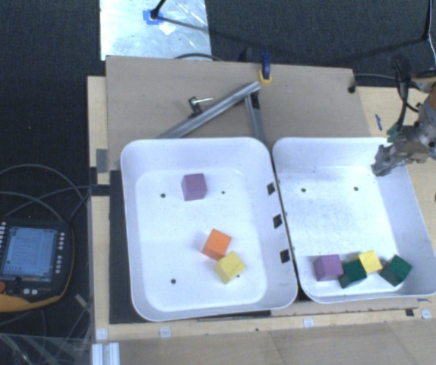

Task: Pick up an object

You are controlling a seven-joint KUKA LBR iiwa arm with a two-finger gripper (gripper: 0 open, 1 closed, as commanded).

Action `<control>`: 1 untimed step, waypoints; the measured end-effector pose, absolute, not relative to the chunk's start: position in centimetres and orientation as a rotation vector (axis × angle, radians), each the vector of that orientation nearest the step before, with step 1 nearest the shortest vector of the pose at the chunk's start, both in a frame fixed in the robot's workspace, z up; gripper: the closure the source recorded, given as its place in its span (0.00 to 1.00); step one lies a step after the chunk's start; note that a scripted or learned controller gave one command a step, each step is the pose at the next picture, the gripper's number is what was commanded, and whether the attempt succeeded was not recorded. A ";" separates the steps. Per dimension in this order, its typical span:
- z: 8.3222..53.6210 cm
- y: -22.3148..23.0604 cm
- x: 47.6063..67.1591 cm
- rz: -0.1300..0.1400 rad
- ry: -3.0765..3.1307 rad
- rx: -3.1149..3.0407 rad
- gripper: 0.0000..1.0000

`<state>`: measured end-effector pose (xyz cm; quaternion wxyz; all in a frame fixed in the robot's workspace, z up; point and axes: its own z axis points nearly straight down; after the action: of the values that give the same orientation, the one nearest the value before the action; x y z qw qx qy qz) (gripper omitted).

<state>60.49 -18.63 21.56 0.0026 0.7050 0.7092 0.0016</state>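
In the right bin (412, 204), four cubes (361, 267) are seen along the near wall, well apart from the hand (385, 163) at its far right rim. Nothing is held; its opening cannot be told. Picking remains undone.

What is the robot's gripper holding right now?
Nothing, as far as the view shows. The gripper sits at the upper right edge of the right bin, with no block between its fingers; the blocks lie apart from it.
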 end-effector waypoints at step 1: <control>26.3 -18.7 60.7 0.006 2.223 2.210 1.00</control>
<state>60.66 -18.65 26.28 0.0035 0.7051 0.7091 0.0018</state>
